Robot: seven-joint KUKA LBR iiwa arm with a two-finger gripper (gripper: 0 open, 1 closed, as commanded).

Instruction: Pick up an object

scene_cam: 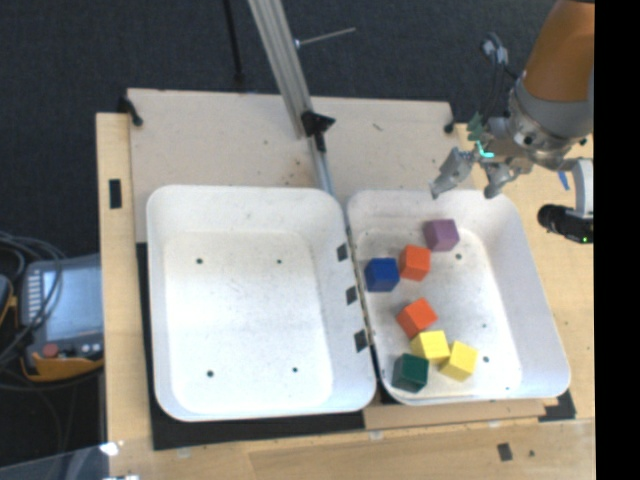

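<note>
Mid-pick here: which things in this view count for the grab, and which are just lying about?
For the job:
gripper, open, above the right bin's far rim
purple cube
two orange cubes
blue cube
two yellow cubes
green cube
right bin

Lying about:
left bin
aluminium rail
handheld controller

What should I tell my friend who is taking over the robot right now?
Gripper: open, holding nothing, above the far rim of the right bin.
Blocks, all in the right bin: purple, two orange, blue, two yellow, green.
Done: nothing picked yet.
Left: lower onto one block, close, lift. The purple block looks nearest.
</note>
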